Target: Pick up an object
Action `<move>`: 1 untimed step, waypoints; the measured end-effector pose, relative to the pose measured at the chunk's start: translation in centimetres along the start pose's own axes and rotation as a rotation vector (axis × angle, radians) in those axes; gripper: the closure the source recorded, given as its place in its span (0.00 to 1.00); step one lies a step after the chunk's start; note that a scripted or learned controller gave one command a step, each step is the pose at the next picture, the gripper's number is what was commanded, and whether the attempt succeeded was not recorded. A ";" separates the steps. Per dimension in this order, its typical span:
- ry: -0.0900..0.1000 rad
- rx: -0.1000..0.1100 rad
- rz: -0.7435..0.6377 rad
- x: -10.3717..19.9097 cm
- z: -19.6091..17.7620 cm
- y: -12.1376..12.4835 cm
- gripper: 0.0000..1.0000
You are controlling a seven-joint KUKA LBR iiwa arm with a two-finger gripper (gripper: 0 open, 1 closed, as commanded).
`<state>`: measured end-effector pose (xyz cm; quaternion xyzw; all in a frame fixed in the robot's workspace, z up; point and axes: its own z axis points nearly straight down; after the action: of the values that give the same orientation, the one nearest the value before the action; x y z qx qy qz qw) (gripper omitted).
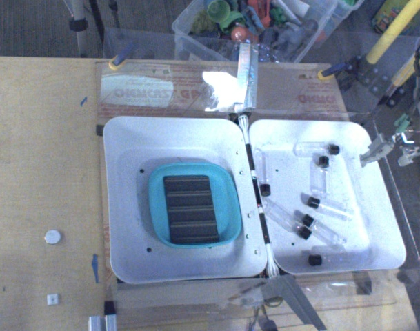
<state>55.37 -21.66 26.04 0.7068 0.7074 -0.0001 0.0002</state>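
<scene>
Bench: a tan surface bearing two shallow white bins side by side; the left bin (120, 185) and the right bin (385, 247) meet along a central seam.
Left bin contents: a turquoise tray (227, 198) lying flat near the middle, holding a dark ribbed insert (190, 209).
Right bin contents: several clear plastic tubes with black caps, scattered; one tube (313, 148) near the far edge, one (323, 176) below it, a pair (290, 221) lying at a slant toward the middle, and a loose black cap (315, 259) near the front edge.
Gripper: a grey metallic part (383, 147) at the right bin's right rim appears to belong to the arm's end; too blurred to be sure; whether it is spread or pressed together I cannot tell; nothing is seen pinched in it.
Step in hand: approach, as judged; no object is lifted, all tubes rest on the bin floor.
Next move: choose one tube, probably one lying apart from its neighbours; descend over its middle, across its long axis; clear, round tubes may roll or slip.
Background: a clear crate of coloured toys (265, 9) beyond the bench.
</scene>
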 end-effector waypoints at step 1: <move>-0.001 -0.003 -0.091 1.3 16.5 -1.3 0.00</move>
<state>54.12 -20.35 9.50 0.6739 0.7388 0.0006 0.0017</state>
